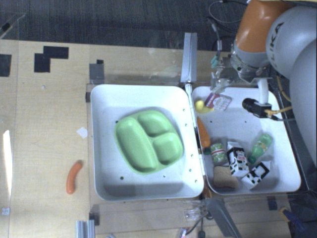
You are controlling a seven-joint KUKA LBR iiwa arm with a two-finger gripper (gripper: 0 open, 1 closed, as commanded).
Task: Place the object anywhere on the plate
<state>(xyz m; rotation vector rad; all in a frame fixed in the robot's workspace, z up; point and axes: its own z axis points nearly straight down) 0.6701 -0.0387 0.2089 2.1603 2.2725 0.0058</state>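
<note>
- gripper [218, 83] sits over the far left corner of the right bin [287, 148], by the divider; can't tell its state.
- Red-white packet [218, 101] just below it, yellow ball [199, 105] at the bin's left wall.
- Green plate [148, 141] centred in left bin [99, 133], three compartments bare, white floor free on all sides.
- Clutter packs the right bin's near edge; its middle is open.
- Orange sausage [74, 177] on the bench, left of the bins.
</note>
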